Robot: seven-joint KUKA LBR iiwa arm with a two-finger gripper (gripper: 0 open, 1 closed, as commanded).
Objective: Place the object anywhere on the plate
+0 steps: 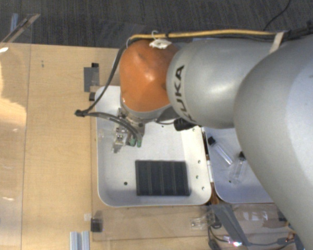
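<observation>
A dark ridged rectangular plate [162, 178] lies flat in the left white bin [107, 191], near its front edge. My gripper [124, 136] hangs under the orange wrist band, over the bin's back left part, up and to the left of the plate. It is small and partly hidden by the wrist. I cannot make out any object in it. Two clear tube-like objects [237, 169] lie in the right bin [224, 194], partly covered by the grey arm.
The arm's bulk [235, 82] covers the back of both bins and most of the right one. A black cable [101, 100] loops from the wrist past the left bin's back left corner. Wooden bench [41, 150] spreads to the left.
</observation>
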